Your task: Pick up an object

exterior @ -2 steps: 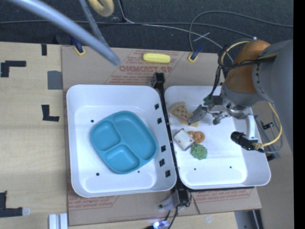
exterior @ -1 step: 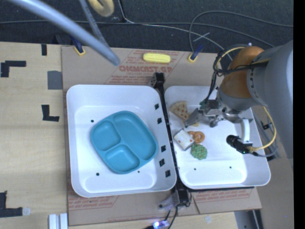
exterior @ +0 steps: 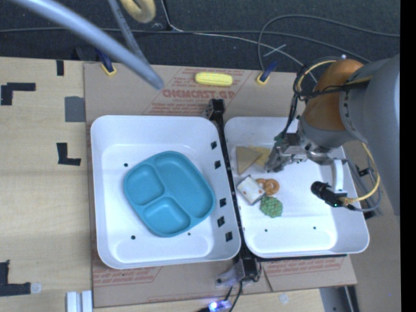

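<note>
since the pincer (exterior: 281,160) sits low in the right bin (exterior: 325,239) with nothing seen between its fingers, i judge the grasp not yet made; whether the fingers are spread or pressed together i cannot tell. just to its left lies a pale wedge (exterior: 249,156), touching or nearly so. below and left lie a white block (exterior: 249,188), an orange ring (exterior: 269,186) and a green lump (exterior: 272,207), crowded together. best to settle over the wedge alone, squarely, clear of the bin wall. the blue tray (exterior: 168,192) lies far left.

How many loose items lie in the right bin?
4: a pale wedge by the divider, a white piece, an orange piece, a green piece. The arm may hide others.
</note>
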